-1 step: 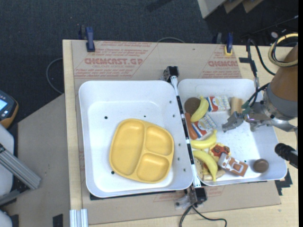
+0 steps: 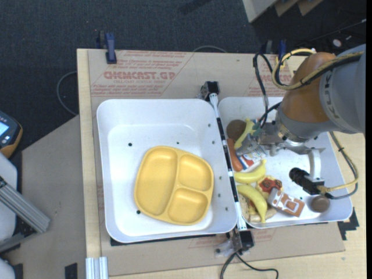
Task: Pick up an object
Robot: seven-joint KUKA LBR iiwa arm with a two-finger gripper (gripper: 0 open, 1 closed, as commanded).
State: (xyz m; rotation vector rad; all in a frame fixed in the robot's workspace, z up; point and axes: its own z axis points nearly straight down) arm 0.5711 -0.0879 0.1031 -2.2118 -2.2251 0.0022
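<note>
Bananas point(image 2: 254, 186) and small toy items sit piled along the 9 o'clock wall of the right bin point(image 2: 331, 156), roughly 4 o'clock from the worktop point(image 2: 145, 74) centre. Claw point(image 2: 263, 139) is low over the pile's 12 o'clock end; can't tell its state, wrist blocks it. Nothing visibly held. Looks like the descend-and-grasp step, pick not yet made. Next move likely needs a clean target: items are touching and overlapping, so a slip or a double grab is the risk. Left bin point(image 2: 116, 121) holds a yellow divided tray point(image 2: 174, 183). Worktop is a wood board, blue clamp point(image 2: 109, 45) at 11 o'clock, dark carpet around.
</note>
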